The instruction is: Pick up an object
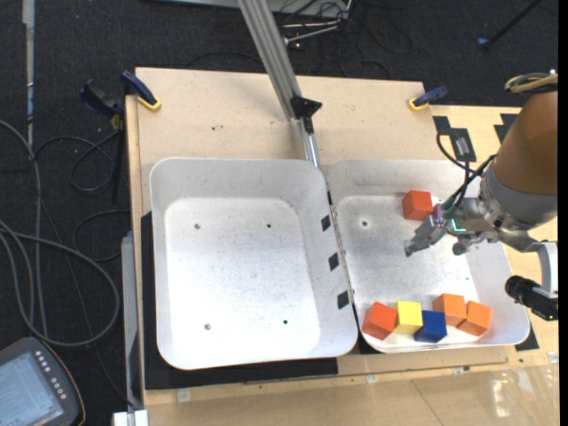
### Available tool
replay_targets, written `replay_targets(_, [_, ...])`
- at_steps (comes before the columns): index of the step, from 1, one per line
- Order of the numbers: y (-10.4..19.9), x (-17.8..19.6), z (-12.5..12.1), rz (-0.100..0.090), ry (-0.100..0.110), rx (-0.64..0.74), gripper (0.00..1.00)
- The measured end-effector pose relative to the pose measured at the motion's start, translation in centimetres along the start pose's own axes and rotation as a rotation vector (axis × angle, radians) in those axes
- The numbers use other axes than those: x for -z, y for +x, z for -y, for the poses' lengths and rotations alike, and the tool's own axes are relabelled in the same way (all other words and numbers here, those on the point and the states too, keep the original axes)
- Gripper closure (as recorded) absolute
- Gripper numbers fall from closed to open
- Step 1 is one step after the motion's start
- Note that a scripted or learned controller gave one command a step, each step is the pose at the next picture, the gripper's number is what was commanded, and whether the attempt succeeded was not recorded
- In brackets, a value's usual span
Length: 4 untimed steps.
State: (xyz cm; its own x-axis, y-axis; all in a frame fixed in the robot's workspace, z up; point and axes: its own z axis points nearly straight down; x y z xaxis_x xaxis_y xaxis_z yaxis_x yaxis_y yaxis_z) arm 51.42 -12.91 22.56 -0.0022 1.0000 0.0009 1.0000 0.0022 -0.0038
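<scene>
My gripper (436, 247) hangs over the middle of the right bin (373, 238), with its fingers spread open and nothing between them. An orange cube (417, 205) lies just up and left of the gripper, apart from the fingers. Along the bin's near edge sits a row of blocks: a red-orange cube (381, 319), a yellow cube (409, 314), a blue cube (432, 327) and two orange cubes (453, 306) (478, 318).
The left bin (169, 238) stands beside the right one on the wooden bench (222, 114). A slanted metal pole (271, 47) comes down to the gap between the bins. Clamps sit at the bench's far corners (142, 91) (426, 98).
</scene>
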Motion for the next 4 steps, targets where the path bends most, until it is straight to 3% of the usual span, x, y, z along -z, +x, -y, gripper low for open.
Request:
replay_targets(1, [0.0,0.1,-0.1,0.001,-0.003,-0.002,0.00])
replay_targets(3, [1.2,-10.2,0.1,-0.001,0.003,-0.003,0.00])
replay_targets(4, [1.3,-13.2,0.1,0.001,-0.002,-0.004,0.00])
